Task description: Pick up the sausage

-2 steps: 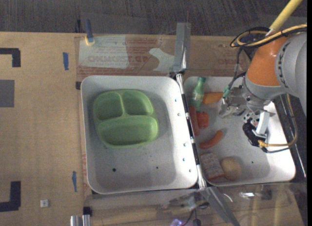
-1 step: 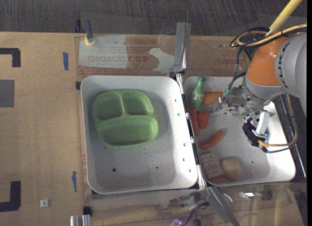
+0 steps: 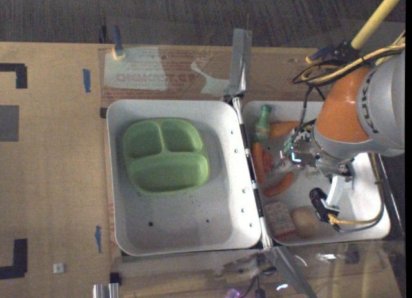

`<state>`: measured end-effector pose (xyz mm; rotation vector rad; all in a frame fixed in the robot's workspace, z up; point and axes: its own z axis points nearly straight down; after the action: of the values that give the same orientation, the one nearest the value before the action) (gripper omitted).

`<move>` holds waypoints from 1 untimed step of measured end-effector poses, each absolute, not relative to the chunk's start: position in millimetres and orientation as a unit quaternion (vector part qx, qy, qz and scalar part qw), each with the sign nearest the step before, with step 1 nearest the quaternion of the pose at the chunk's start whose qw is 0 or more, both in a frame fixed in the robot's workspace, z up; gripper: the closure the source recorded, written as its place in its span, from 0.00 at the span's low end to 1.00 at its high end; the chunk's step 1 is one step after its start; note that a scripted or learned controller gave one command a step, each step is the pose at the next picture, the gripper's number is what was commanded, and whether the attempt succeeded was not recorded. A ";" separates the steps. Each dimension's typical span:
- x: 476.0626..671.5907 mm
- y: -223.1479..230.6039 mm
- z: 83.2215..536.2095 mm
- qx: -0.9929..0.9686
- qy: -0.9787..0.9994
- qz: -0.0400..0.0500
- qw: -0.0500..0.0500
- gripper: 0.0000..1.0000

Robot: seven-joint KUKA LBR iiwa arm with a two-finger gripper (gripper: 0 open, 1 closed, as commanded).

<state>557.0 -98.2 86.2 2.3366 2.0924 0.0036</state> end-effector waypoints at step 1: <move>558.3 -99.2 93.4 0.746 0.666 0.002 0.002 1.00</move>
<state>558.3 -99.2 93.4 2.3407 2.0890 0.0052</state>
